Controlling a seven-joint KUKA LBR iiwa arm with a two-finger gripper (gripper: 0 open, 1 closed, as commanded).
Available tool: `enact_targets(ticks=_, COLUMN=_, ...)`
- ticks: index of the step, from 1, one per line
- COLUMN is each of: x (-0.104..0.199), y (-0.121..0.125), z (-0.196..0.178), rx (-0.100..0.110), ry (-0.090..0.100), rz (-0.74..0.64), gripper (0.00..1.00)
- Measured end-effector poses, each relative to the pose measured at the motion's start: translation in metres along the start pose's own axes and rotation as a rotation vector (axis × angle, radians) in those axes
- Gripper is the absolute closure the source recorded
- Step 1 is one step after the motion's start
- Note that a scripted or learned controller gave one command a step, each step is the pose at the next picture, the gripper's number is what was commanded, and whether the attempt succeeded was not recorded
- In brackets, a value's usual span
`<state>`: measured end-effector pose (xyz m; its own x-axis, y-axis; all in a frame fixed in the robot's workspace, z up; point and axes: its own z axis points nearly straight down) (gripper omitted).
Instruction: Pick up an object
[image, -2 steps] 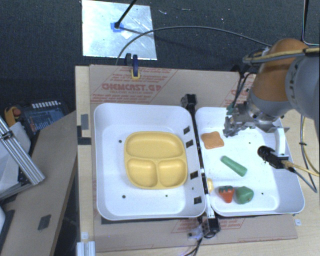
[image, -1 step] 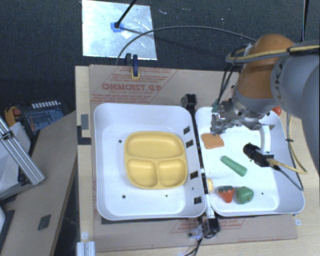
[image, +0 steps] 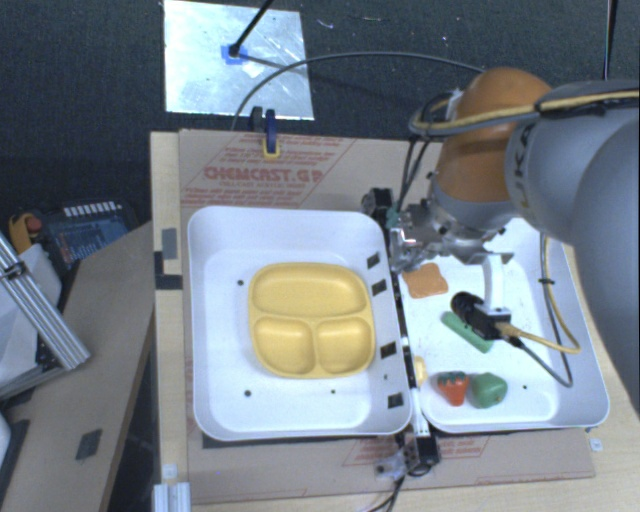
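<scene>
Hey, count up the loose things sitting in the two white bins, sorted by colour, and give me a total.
Yellow: 1, the divided tray in the left bin
Orange: 2, a flat piece and a small piece in the right bin
Green: 2, a block and a bar under a black part
Total: 5

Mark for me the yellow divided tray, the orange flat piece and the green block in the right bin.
yellow divided tray (image: 310, 318): camera view, on its central ridge.
orange flat piece (image: 429, 282): camera view, on its top face.
green block (image: 489, 389): camera view, on its upper face.
</scene>
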<state>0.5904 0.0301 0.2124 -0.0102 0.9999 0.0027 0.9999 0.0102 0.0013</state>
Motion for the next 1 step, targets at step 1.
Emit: enact_targets(ticks=1, x=0.0647, y=0.0026, z=-0.0041, rx=-0.001, ry=0.000, rz=-0.001, gripper=1.00)
